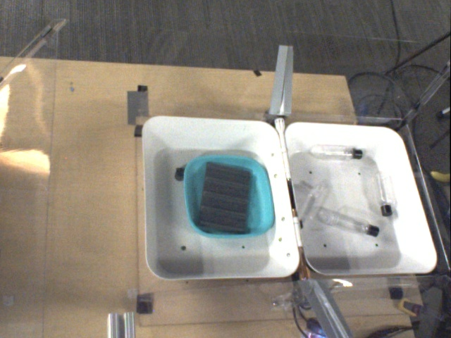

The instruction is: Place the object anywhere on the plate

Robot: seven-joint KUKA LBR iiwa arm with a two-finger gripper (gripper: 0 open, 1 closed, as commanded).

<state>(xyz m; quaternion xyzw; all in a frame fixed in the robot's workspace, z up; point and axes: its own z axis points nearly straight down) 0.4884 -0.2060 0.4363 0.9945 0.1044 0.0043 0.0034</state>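
Worktop, pale wood, carrying two shallow white bins side by side, their inner rims touching.

Left bin: holds a teal plate, squarish with rounded corners, set slightly right of the bin's middle. Dark ribbed block, the task's thing, lies flat on the plate, inside its rim, long side running front to back. Small black item sits just beside the plate's left edge on the bin floor; its kind cannot be told.

Right bin: holds clear tubes with black ends, scattered and apart from the plate. One tube lies near the back wall, a second along the right side, a third toward the front. Further clear pieces near the bin's left side are too faint to count.

Grey metal post stands behind the seam between the bins. Cables trail over the dark floor at the upper right.
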